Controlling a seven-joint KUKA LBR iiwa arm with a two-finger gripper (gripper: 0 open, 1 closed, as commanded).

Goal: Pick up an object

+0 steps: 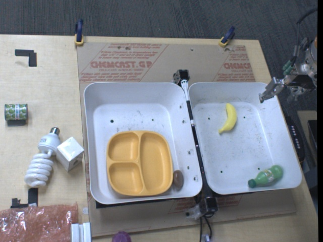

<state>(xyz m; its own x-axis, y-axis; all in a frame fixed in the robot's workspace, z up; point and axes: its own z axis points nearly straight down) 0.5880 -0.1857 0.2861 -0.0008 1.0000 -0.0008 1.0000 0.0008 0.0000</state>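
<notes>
Over right bin's far-right rim: gripper [268,93] | banana [228,118] mid-bin, apart

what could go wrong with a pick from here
The bottle lies on its side against the right bin's front wall, so it could roll away, or the wall could block a finger. The banana is curved and lies flat, so a grasp off its middle may slip. The gripper sits at the bin's far right rim, so a straight descent might clip that rim.
</notes>
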